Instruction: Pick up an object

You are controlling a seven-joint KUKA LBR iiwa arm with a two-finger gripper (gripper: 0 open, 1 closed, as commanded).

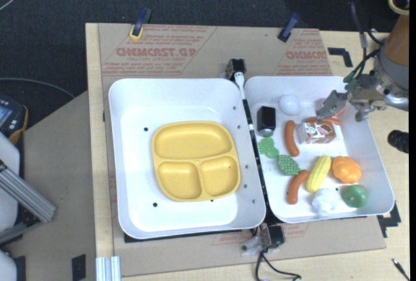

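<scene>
**White bins, gripper poised above the packet**

White right bin (383, 169) holds the toys; the arm (396, 58) reaches over its far right edge. Gripper (346, 101), jaws apart, hovers over the wrapped packet (318, 131) mid-bin. Approach step, I judge: next, descend and close.

Two white bins sit side by side on the bench. The left bin (123, 143) holds a yellow divided plate (195, 159) near its middle. The right bin (380, 162) is crowded: a black block (266, 120) by its left wall, a white ball (289, 104) near the far edge, two sausages (291, 138), a packaged snack (318, 132), corn (318, 172), an orange (346, 170) and a green fruit (355, 196) toward the near right corner. The gripper (348, 104) hangs over the far right corner, fingers spread, just above the packaged snack.
</scene>
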